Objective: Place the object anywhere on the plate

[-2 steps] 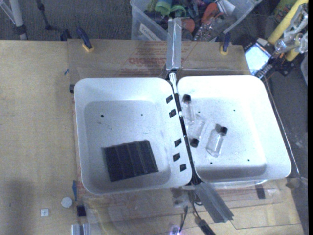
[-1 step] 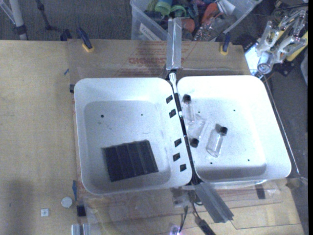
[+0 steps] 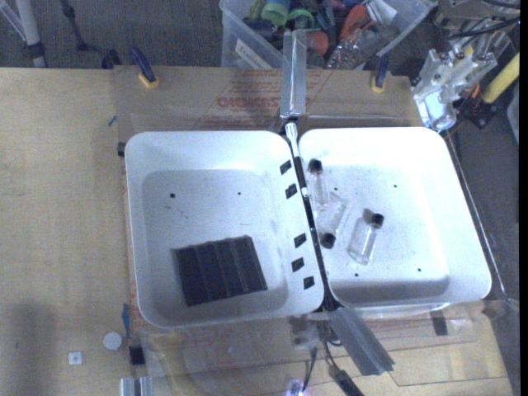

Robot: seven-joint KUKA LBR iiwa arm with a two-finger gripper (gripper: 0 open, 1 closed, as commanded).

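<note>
So at this moment the dark ribbed rectangular plate [image 3: 221,271] sat in the near part of the left white bin [image 3: 140,221], with nothing on it yet. The likely candidates for "the object" were three small clear vials with black caps, all over in the right white bin [image 3: 429,163], to the right of the plate. One vial [image 3: 316,181] lay up against the wall shared by the bins, further back than the plate. A second [image 3: 331,219] was just below it, closest to the plate. The third [image 3: 362,239] lay a bit further right, its long axis running mostly front to back with the cap at the far end. The gripper [image 3: 439,114] hung past the far right corner of that bin, well apart from the plate and from every vial. Honestly couldn't tell whether it was clenched or released, and I saw nothing in it. My read: the vials lay down and to the left of the gripper, between it and the plate, so the pick hadn't started.
</note>
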